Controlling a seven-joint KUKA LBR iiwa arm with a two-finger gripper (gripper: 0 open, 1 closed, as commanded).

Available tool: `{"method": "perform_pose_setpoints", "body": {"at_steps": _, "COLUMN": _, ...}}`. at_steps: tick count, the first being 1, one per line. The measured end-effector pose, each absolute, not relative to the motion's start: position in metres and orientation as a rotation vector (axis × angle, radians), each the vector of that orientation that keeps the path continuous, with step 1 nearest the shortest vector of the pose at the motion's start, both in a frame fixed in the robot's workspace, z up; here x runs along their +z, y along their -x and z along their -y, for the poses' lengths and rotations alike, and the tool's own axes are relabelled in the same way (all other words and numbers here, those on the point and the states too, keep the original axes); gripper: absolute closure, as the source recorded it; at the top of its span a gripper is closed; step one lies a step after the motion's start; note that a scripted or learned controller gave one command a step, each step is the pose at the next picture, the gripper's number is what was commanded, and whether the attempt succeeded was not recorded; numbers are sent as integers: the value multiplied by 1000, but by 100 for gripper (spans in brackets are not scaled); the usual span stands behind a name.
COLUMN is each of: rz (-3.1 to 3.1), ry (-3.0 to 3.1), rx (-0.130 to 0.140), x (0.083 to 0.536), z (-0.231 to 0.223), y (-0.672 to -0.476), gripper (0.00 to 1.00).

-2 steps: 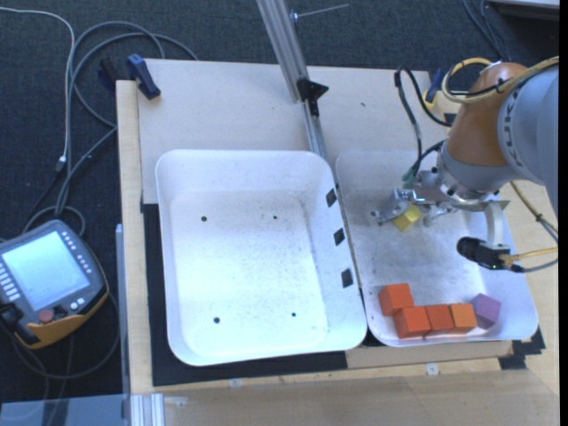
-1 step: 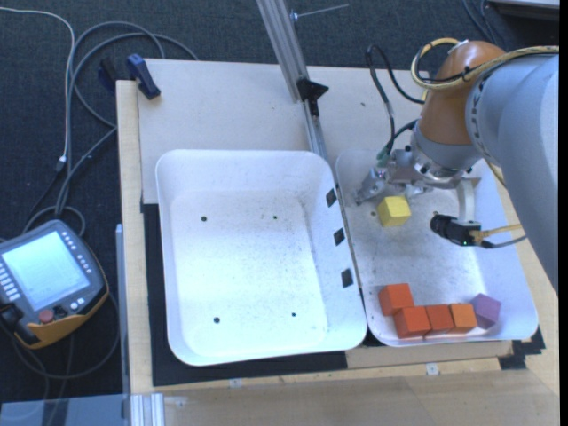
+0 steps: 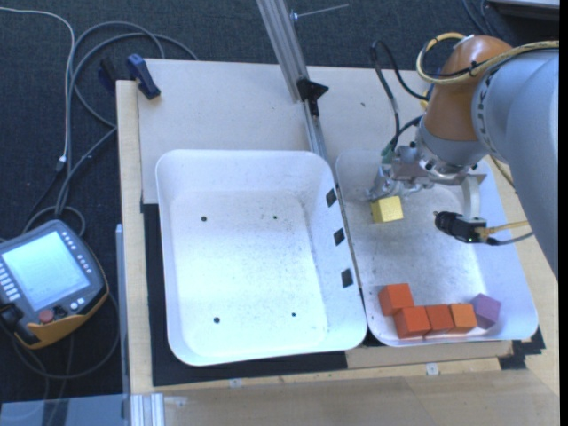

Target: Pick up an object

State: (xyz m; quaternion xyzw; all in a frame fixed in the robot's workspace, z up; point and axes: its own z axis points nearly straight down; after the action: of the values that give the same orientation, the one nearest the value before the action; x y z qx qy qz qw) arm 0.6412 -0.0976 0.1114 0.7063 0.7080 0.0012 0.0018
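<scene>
The tool [image 3: 388, 187] sits directly over the yellow block [image 3: 387, 209], which seems pinched at its tip, though I cannot tell how firmly. If so, only lifting remains; orange blocks [image 3: 424, 311] lie well below.

Teach pendant [image 3: 46, 278] left of bench – blue clamp [image 3: 143, 74] on corner

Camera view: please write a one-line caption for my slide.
Claw poised at a yellow cube in the right bin; orange blocks and purple block wait nearby.
</scene>
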Motion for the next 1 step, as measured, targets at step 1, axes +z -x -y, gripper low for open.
{"method": "perform_pose_setpoints", "body": {"at_steps": 1, "rz": -2224, "ry": -2227, "rx": -5, "x": 99, "z": 104, "y": -592, "gripper": 100}}
